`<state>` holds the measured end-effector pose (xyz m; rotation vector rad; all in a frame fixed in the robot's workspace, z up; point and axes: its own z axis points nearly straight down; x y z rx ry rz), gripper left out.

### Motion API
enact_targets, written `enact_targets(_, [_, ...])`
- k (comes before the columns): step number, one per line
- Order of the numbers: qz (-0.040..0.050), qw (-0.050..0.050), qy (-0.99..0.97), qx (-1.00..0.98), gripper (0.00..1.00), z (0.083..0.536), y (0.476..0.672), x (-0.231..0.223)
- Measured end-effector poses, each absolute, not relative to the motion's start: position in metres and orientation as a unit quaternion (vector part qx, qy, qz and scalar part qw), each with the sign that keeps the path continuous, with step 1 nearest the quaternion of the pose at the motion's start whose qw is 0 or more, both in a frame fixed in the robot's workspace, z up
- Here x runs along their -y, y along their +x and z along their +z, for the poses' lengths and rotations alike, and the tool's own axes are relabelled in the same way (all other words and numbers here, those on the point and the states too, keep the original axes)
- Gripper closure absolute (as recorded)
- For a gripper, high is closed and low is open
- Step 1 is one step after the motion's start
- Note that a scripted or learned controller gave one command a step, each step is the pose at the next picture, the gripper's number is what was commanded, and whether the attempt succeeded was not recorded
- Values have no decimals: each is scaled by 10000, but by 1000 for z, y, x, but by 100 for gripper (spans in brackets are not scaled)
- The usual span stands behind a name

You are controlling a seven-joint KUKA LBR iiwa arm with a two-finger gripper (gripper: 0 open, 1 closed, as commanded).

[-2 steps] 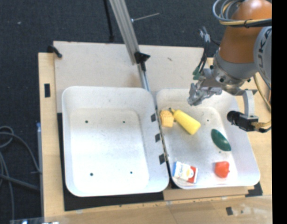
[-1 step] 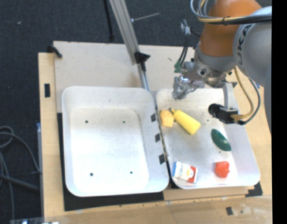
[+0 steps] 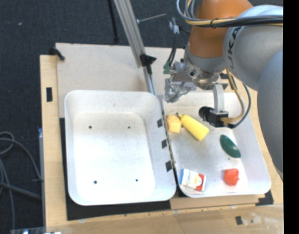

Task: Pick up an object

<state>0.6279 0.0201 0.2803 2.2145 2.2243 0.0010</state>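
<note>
My gripper [image 3: 173, 92] hangs over the far left corner of the right bin [image 3: 252, 167], just above and behind a yellow object [image 3: 194, 126] with a ribbed yellow piece [image 3: 174, 124] at its left end. Nothing shows held in it. Further right in the bin lie a dark green oval object [image 3: 230, 146] and a small red object [image 3: 231, 177]. A small red and white box [image 3: 193, 180] rests at the bin's near edge.
The left bin [image 3: 81, 106] stands beside the right one, sharing a raised rim [image 3: 167, 145]. A slanted metal rail [image 3: 132, 28] rises behind the bins. A black part with cables [image 3: 214, 116] hangs by the arm above the right bin.
</note>
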Motion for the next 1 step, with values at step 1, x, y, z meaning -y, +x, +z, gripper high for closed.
enact_targets(1, [-10, -6, 7053, -7089, 100, 255, 638, -64])
